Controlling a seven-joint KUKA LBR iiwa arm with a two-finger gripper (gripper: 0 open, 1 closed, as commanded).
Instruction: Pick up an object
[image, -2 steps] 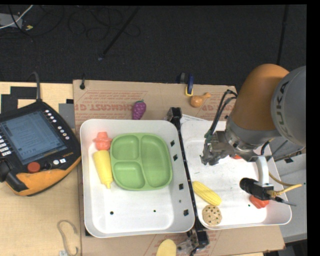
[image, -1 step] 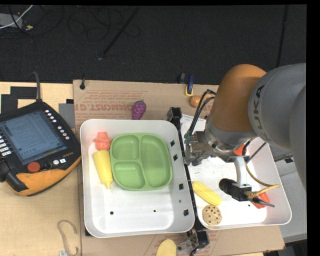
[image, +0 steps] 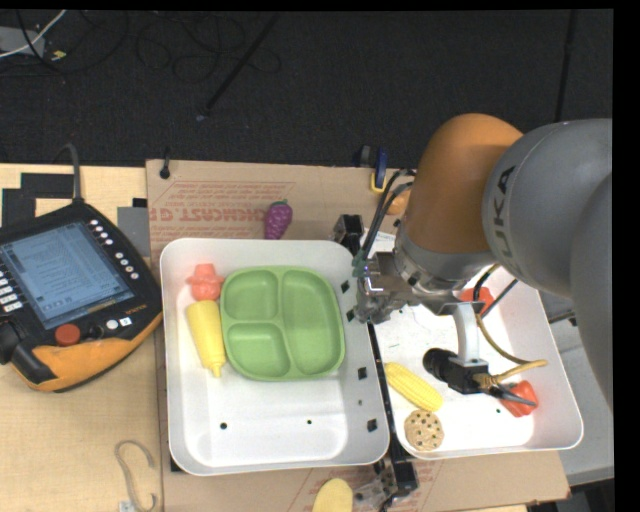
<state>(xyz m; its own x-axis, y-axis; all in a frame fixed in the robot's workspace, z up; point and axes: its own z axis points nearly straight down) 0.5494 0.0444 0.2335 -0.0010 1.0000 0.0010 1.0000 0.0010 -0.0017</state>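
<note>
On my bench (image: 60, 440), at nine o'clock, lies the teach pendant (image: 65, 290), orange-edged, screen lit; at twelve, a purple toy (image: 278, 219) on the cardboard sheet (image: 220, 200); at seven, a wire hook (image: 121, 457); at six, a yellow lump (image: 333, 494).

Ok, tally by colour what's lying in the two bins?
Yellow: 2, yellow toy, corn
Green: 1, plate
Pink: 1, pink toy
Tan: 1, cookie
Orange-red: 1, orange-red piece
Total: 6
A red bit beside the arm is too hidden to count.
</note>
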